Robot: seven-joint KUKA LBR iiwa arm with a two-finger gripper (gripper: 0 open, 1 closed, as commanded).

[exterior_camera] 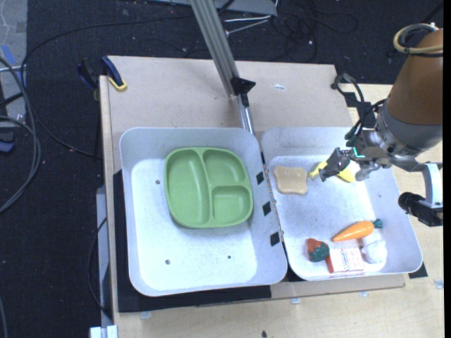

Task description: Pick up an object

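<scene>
My gripper is low in the right bin, near its far side. It sits right over a small yellow object, which pokes out on both sides of it. A tan slice of toast lies just to the gripper's left. An orange carrot, a red and green toy vegetable, a red and white box and a white lump lie at the bin's near right corner.
The left bin holds a green divided plate. A grey metal pole slants down to the rim between the two bins. The arm's grey and orange body stands over the right bin's far right corner.
</scene>
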